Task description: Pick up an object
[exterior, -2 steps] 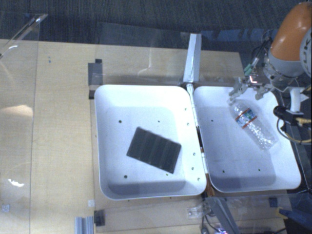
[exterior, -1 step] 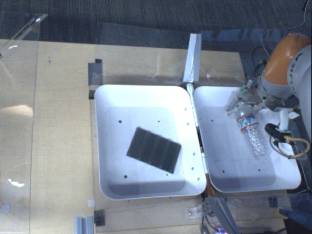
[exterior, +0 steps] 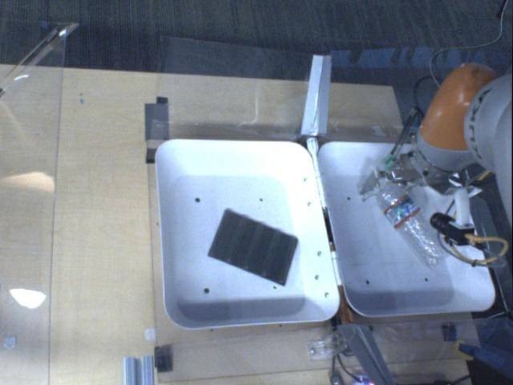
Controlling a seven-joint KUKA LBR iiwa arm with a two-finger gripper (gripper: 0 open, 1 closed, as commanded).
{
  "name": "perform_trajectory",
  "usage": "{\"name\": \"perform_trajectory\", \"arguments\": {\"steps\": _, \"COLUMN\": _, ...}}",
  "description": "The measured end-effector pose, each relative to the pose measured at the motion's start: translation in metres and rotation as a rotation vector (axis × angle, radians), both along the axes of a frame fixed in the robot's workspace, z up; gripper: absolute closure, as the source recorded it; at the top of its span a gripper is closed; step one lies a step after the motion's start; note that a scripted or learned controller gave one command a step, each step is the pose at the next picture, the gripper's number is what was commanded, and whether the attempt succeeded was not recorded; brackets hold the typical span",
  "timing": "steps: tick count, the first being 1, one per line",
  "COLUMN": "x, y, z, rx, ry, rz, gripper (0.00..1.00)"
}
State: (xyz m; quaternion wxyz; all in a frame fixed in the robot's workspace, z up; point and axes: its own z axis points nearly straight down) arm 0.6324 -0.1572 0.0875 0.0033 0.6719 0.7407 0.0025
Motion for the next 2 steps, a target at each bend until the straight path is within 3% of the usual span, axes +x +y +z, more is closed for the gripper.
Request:
{"name": "perform_trajectory", "arguments": {"steps": 1, "x": 0.003, "y": 0.001, "z": 0.013, "rx": 0.0, "ry": -0.008, "rz": 0.001, "gripper": 1.0}}
{"name": "perform_trajectory", "arguments": {"steps": 2, "x": 0.012, "y": 0.089, "z": 0.1, "rx": 0.001, "ry": -0.001, "rz": 0.075, "gripper": 1.0}}
